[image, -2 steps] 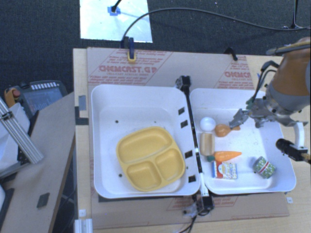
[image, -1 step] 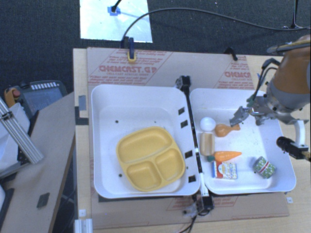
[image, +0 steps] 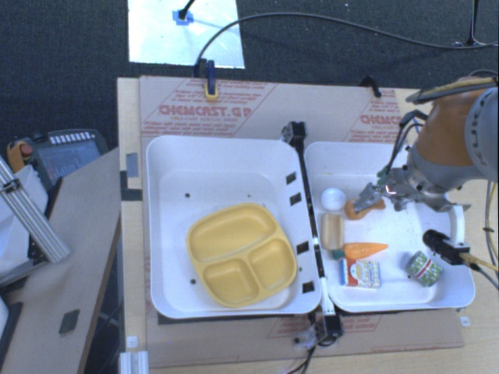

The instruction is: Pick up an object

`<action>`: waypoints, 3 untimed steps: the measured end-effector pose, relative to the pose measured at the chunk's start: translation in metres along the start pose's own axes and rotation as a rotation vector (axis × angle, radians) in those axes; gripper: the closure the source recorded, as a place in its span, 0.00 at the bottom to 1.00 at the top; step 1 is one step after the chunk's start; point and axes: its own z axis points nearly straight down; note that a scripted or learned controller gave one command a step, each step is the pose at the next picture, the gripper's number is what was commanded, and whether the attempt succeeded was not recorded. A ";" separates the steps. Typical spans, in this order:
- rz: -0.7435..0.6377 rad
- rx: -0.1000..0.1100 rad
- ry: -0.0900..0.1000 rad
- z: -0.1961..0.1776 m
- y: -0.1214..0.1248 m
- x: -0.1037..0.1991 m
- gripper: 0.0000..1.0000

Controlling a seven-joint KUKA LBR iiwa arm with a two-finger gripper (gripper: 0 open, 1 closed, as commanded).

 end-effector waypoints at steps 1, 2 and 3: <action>0.003 0.001 0.000 0.048 0.000 0.001 0.00; 0.003 -0.005 -0.001 0.034 0.002 0.000 1.00; 0.002 -0.007 -0.001 -0.010 0.001 0.004 1.00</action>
